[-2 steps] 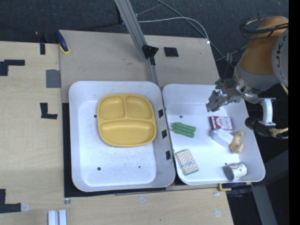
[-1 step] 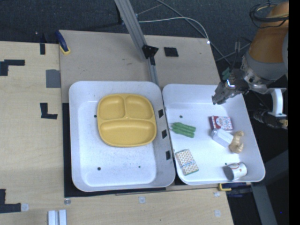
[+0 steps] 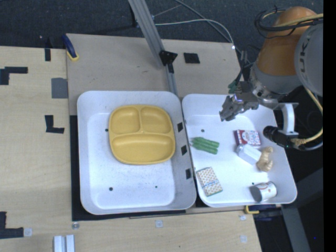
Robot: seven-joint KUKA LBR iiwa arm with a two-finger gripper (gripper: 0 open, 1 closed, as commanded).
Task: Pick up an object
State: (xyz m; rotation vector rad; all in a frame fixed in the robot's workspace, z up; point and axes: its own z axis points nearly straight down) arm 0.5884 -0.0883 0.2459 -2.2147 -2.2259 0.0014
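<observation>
My gripper (image 3: 229,111) hangs over the far part of the right bin (image 3: 195,106), above its white floor, with nothing seen between its dark fingers. Below it in the same bin lie a green object (image 3: 205,145), a red and white box (image 3: 247,138), a small white and grey piece (image 3: 248,153), a tan lump (image 3: 265,159), a checkered packet (image 3: 209,181) and a white and grey cylinder (image 3: 263,191). The green object sits left of and nearer than the gripper; the red box sits just nearer and to its right.
The left bin (image 3: 89,140) holds a yellow divided tray (image 3: 142,134). A grey pole (image 3: 149,28) slants down to the bins' shared far edge. Cables run across the dark floor at the back. The arm's orange band (image 3: 283,41) looms at the right.
</observation>
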